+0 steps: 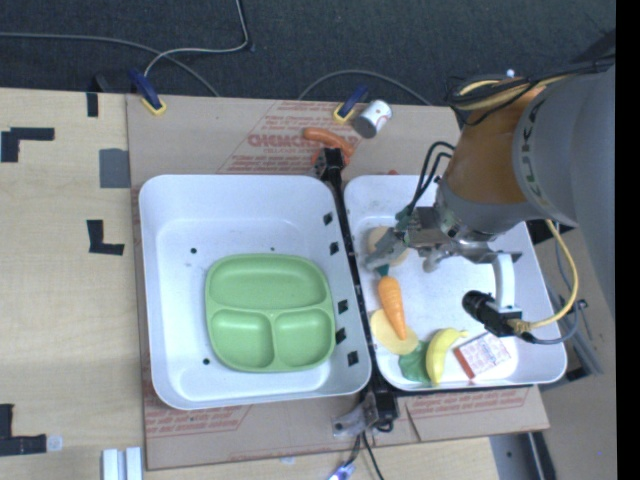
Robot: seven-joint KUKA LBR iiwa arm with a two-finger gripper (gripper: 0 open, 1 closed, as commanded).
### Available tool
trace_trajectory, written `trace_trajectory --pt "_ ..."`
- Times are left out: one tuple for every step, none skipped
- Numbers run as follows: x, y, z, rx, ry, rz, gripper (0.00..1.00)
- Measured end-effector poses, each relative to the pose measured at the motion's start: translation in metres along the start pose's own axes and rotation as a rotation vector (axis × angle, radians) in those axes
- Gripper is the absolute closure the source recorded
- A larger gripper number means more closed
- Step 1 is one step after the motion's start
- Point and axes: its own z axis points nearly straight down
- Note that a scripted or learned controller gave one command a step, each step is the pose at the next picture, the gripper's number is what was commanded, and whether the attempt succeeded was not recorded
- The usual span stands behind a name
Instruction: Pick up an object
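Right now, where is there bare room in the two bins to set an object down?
Left bin: bare floor rings the green tray, widest along the far wall. Right bin: crowded; gripper, carrot, banana and packet leave little.

Orange carrot (391,306) (tip toward the yellow banana (441,353)) flat in the right bin (535,268), near its left wall

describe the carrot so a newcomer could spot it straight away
Start at the right bin, the one the arm reaches into. Along its left wall, below the gripper, lies the carrot: a small orange taper, pointing up and down the picture. Its lower end rests on a pale yellow piece; the banana to its right is yellow and curved, not orange.
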Motion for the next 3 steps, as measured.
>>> trace_trajectory --pt "-0.042 0.003 0.045 0.004 -0.001 0.002 0.0" --pt "-0.043 0.007 0.074 0.003 0.0 0.001 0.0" --pt "-0.042 0.022 0.099 0.0 -0.001 0.001 0.0"
